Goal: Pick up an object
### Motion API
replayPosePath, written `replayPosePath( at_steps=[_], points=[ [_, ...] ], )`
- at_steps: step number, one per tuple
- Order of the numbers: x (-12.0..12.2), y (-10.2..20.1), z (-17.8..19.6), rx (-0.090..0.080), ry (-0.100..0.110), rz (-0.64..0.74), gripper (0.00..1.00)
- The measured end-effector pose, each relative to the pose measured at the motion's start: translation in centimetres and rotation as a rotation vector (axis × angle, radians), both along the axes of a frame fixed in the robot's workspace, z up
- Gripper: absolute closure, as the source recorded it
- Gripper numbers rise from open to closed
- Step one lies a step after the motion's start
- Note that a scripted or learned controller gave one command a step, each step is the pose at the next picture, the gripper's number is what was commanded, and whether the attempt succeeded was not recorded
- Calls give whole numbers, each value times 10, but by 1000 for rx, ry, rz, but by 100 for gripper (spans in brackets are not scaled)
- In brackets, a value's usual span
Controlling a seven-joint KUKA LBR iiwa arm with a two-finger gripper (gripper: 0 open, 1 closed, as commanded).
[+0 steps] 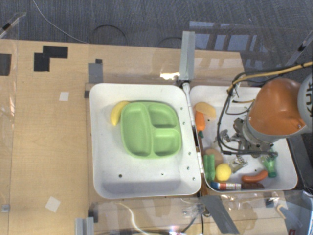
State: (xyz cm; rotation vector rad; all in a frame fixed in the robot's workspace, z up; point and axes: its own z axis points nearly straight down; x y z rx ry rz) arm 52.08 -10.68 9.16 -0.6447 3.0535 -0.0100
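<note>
1. The arm (274,109) reaches over the right bin (292,177).
2. The left bin (105,146) holds a green tray (149,129) with a banana (116,112) touching its upper left edge.
3. The gripper (238,163) hangs low in the right bin; whether it is open or closed, I cannot tell.
4. Near it lie a yellow ball (223,172), a sausage (254,177), a green bottle (209,167), a marker (226,185) and a carrot (200,121).
</note>
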Motion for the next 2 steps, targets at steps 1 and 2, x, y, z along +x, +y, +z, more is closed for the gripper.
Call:
replayPosePath(
  at_steps=[1,2],
  points=[
    [111,-60,-3,-4,9,367,0],
    [50,-89,-2,-4,11,379,0]
  ],
)
